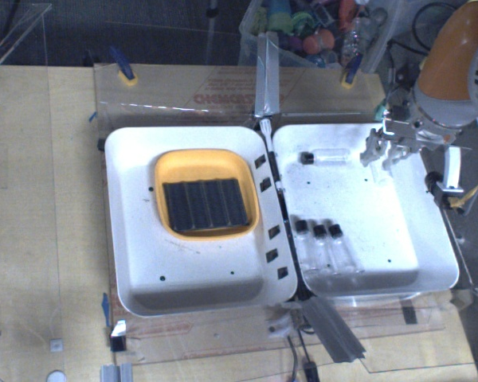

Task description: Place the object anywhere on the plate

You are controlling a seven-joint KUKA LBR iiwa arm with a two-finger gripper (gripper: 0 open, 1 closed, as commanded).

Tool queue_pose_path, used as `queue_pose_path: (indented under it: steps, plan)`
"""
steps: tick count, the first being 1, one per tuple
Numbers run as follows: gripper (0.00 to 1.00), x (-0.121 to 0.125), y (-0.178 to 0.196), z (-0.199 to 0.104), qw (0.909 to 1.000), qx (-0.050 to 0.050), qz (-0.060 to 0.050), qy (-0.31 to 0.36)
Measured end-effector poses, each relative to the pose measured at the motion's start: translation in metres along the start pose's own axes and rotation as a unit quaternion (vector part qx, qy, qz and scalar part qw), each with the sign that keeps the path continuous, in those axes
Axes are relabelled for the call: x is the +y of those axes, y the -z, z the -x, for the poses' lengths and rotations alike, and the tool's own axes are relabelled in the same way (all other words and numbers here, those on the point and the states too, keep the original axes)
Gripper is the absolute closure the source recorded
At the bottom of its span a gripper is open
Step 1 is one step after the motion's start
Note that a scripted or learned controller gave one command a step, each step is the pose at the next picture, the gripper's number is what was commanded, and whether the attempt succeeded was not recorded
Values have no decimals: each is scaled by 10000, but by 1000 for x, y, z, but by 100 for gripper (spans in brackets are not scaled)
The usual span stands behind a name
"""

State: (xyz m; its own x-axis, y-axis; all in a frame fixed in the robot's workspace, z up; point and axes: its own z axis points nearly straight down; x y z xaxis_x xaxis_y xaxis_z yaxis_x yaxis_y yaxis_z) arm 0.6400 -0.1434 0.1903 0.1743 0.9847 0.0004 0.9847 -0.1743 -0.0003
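bench [32,213]: wood | bins [127,213]: white | plate [205,165]: yellow | fingers [380,154]: grip unclear

Open white floor mid right bin [382,213] between lone vial [325,157] and three clustered vials [323,241].

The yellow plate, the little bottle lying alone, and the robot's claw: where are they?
yellow plate [166,168]: camera view, bare rim
lone bottle [325,157]: camera view, clear body
gripper [385,153]: camera view, between fingertips
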Motion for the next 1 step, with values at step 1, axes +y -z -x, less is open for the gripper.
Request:
queue_pose_path:
  steps: [1]
  plan:
    - [0,0,0,0,10000,0,1,0]
